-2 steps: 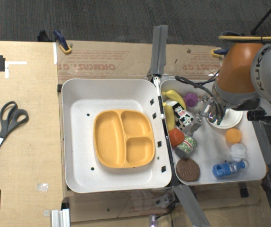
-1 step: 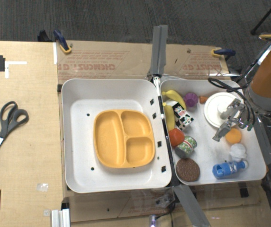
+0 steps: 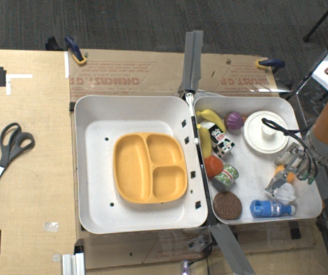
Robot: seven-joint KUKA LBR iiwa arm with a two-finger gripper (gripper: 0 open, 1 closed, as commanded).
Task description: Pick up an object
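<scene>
One metal gripper (image 3: pixel 282 179) hangs low at the right bin's (image 3: pixel 301 112) right side, just above a blue bottle (image 3: pixel 272 209); its grip cannot be made out amid cables. Nearby lie one white round lid (image 3: pixel 265 132), one brown disc (image 3: pixel 227 205), one banana (image 3: pixel 211 118). The left bin (image 3: pixel 95 113) holds one yellow three-compartment tray (image 3: pixel 150 168).

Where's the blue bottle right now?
The blue bottle lies on its side at the near edge of the right bin, right of the brown disc, just below the gripper.
</scene>
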